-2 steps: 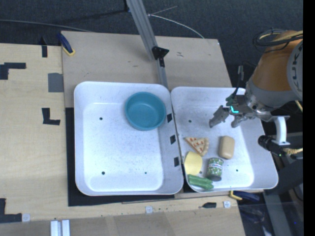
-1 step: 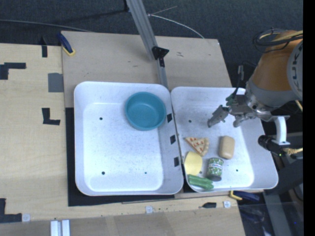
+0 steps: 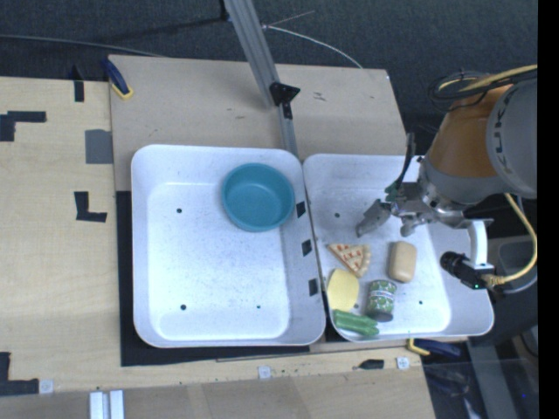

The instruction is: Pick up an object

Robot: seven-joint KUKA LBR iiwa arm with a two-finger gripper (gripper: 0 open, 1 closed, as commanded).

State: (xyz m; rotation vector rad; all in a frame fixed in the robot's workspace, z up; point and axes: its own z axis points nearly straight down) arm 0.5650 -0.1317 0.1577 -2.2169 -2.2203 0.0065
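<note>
My gripper (image 3: 389, 224) hangs over the right bin (image 3: 349, 182) with its fingers spread open and nothing between them. Just below it lie a tan bread-like piece (image 3: 402, 261) and a pizza slice (image 3: 350, 256). Further toward the front edge sit a yellow wedge (image 3: 343, 289), a small green can (image 3: 381, 298) and a green pod-shaped item (image 3: 355, 324). A blue bowl (image 3: 257, 196) stands in the left bin (image 3: 175, 269) near its back right corner.
The grey arm with its orange band (image 3: 467, 142) reaches in from the right. A slanted metal pole (image 3: 253, 42) crosses the back of the bench. Cables (image 3: 507, 269) hang at the right side of the right bin.
</note>
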